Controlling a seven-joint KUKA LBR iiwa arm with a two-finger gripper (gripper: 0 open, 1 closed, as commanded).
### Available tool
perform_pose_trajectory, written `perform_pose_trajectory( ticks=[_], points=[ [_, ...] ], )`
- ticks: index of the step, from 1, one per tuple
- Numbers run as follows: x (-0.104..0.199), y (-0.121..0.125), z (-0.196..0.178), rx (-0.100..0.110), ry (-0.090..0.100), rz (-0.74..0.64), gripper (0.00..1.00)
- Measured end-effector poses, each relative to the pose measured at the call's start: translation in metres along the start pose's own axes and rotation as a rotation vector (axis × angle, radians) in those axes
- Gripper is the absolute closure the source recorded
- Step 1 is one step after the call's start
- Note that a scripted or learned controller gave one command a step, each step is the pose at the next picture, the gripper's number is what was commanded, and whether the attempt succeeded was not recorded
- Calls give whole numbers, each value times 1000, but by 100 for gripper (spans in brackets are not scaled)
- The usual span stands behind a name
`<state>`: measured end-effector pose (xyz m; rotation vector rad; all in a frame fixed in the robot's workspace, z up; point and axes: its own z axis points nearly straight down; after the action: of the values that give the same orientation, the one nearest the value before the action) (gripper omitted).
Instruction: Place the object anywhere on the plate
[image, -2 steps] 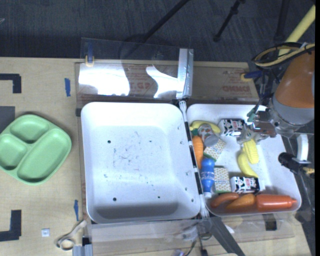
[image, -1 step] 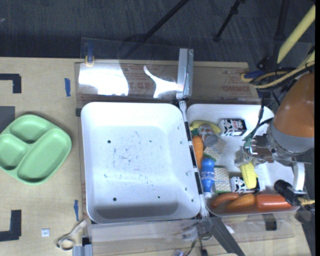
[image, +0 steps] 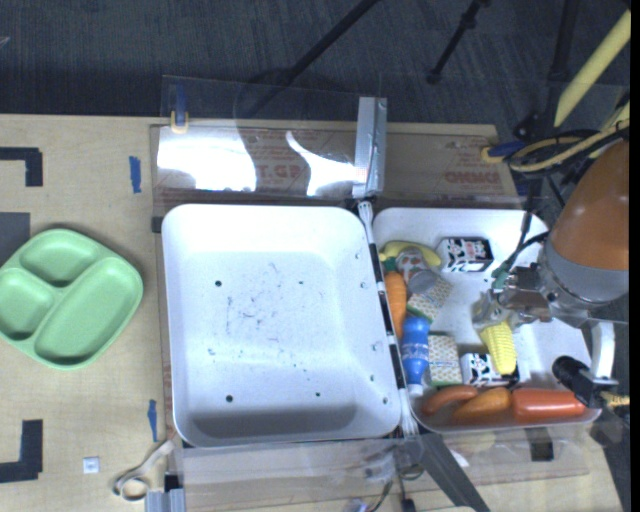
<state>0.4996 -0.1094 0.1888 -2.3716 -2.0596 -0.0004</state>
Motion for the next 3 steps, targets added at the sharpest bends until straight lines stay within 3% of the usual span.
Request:
perform_pose_trajectory(
  ticks=[3],
  points=[
    [-1, 2, -28, -5, 0, 3, 100]
  ],
)
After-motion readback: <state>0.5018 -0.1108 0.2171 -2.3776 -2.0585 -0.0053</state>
